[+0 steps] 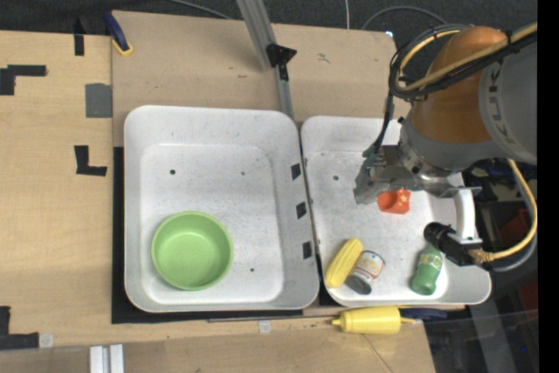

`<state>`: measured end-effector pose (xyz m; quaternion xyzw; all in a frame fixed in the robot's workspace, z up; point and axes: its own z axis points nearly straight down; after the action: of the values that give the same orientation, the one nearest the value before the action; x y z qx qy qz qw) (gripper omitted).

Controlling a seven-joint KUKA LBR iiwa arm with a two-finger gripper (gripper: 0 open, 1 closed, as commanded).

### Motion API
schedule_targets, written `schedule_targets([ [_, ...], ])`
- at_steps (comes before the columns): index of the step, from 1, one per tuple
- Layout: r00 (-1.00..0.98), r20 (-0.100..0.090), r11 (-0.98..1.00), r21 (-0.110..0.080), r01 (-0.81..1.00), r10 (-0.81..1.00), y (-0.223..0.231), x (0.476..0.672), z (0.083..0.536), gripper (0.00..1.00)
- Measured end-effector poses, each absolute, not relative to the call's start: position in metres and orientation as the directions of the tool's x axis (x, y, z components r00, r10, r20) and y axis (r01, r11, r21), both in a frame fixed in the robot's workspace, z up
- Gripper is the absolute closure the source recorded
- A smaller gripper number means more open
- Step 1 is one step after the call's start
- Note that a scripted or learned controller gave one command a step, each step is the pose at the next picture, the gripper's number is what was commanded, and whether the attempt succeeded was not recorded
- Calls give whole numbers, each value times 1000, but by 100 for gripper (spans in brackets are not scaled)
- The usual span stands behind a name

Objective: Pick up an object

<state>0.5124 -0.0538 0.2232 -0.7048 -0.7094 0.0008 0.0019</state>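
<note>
An orange object [395,202] is seen in the right bin [336,153], a little right of the frame's centre, lying directly below the gripper [381,184] and touching or nearly touching its lower edge. Whether the object sits between the fingers cannot be told, and it cannot be told how wide the pincer stands, since its tips are hidden under the grey wrist body. The arm [463,96], with its orange band, is seen reaching in from the right of the frame, wrapped in black and yellow cables.

Lower in the same bin, a yellow corn cob [343,263] is laid at a slant, with a small can [366,268] touching its right side. A green bottle [426,270] is placed near the bin's lower right corner, well apart from the can. Just outside the bin's lower rim, a yellow bottle [371,321] is laid on its side on the bench.

In the left bin [210,127], a green bowl [191,250] is set upright in the lower left corner.
</note>
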Motion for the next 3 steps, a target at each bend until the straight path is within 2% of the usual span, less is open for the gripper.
schedule_targets([
  [2, -7, 1, 7, -4, 1000, 1000, 46, 518, 211, 100],
  [3, -8, 2, 8, -2, 1000, 1000, 101, 521, 225, 100],
])
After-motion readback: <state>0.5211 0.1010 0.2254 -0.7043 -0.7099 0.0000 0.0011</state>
